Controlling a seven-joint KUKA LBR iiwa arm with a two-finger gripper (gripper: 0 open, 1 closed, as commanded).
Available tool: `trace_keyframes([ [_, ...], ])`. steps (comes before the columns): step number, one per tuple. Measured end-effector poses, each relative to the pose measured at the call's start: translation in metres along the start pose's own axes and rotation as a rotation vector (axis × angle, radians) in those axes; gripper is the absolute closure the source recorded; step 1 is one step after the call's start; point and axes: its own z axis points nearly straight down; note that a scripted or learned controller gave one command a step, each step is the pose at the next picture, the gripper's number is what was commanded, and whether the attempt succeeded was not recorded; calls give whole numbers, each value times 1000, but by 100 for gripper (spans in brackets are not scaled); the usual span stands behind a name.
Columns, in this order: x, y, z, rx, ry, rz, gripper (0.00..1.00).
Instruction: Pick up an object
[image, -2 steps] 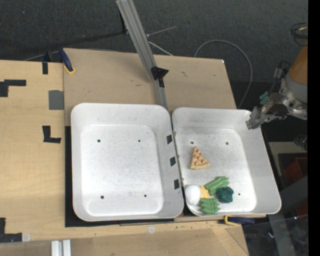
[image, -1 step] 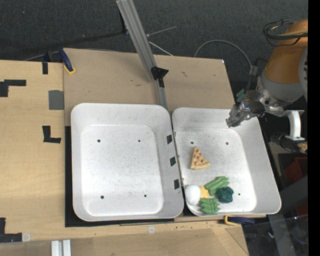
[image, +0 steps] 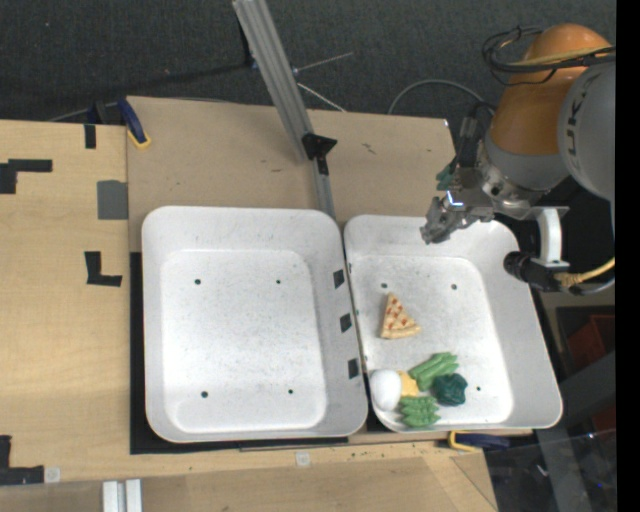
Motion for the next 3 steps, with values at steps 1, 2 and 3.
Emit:
trace_keyframes([
  [1, 57, 14, -4, -1, 0, -1, 100],
  [2, 114, 29, 9, 1, 0, -1, 100],
  [3, 173, 35, 23, 2, 0, -1, 100],
])
